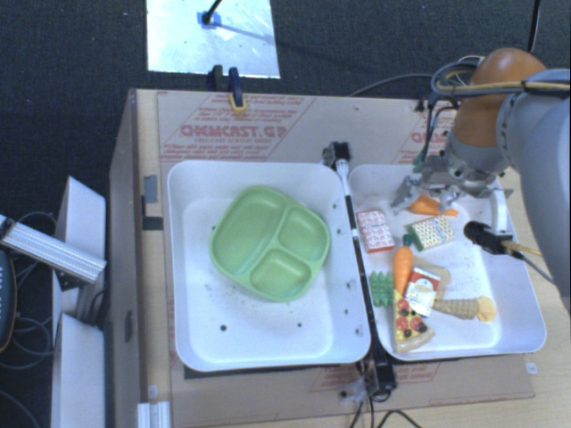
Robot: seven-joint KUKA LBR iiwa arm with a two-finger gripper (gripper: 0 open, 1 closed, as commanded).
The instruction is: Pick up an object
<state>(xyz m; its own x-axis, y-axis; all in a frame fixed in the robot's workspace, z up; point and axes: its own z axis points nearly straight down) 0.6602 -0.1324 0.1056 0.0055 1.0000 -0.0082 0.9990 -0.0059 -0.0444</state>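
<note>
I see two bins side by side on the worktop [268, 119]. The left bin [192, 328] holds a divided tray [269, 242] lying near its middle. In the right bin [522, 315] a waffle piece [375, 229] lies at the left wall, a carrot [402, 268] right of it, a pizza slice [410, 322] at the front, and an ice-cream cone [464, 308] right of that. The hand [434, 190] sits over that bin's back.

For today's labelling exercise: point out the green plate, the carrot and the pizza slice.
green plate [270, 241], camera view, centre divider.
carrot [402, 268], camera view, orange body.
pizza slice [410, 324], camera view, topped face.
</note>
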